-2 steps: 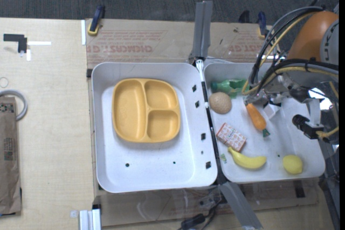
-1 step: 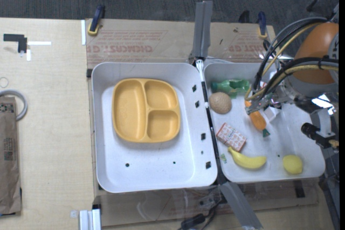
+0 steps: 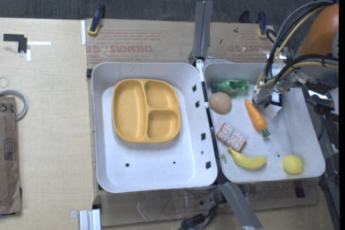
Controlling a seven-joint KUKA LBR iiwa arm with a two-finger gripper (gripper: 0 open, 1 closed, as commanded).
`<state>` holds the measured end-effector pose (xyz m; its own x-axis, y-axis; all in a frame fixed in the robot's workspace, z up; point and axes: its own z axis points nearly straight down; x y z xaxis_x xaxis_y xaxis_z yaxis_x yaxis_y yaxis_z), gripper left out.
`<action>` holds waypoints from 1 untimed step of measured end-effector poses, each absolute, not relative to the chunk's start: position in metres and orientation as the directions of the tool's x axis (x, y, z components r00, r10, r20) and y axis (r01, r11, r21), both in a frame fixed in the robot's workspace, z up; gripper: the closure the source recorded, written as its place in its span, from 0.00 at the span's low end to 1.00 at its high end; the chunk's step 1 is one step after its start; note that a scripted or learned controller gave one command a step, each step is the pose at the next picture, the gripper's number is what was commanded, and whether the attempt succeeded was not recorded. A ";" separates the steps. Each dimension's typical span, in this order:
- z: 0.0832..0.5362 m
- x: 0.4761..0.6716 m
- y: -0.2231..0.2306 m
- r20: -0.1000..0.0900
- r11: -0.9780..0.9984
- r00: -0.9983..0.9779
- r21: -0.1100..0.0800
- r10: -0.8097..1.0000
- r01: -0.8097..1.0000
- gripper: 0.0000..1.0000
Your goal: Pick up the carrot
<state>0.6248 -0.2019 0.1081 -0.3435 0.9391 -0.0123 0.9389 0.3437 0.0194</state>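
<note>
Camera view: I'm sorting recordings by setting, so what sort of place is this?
Most likely a robot lab test bench, not a kitchen. Two shallow white bins sit on a board held by clamps, the food looks like toys, such as the carrot and banana, and cables run to the arm.

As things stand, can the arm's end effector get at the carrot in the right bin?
Probably yes. The end effector hovers just above the carrot's upper end, with nothing lying on it. The brown ball, snack packet and banana all lie apart from the carrot.
</note>
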 end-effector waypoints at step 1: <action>0.132 0.602 -0.148 -0.001 0.214 -0.214 -0.001 0.977 0.977 0.00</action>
<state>0.6017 -0.1484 0.1318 -0.2138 0.9769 -0.0009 0.9769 0.2138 -0.0008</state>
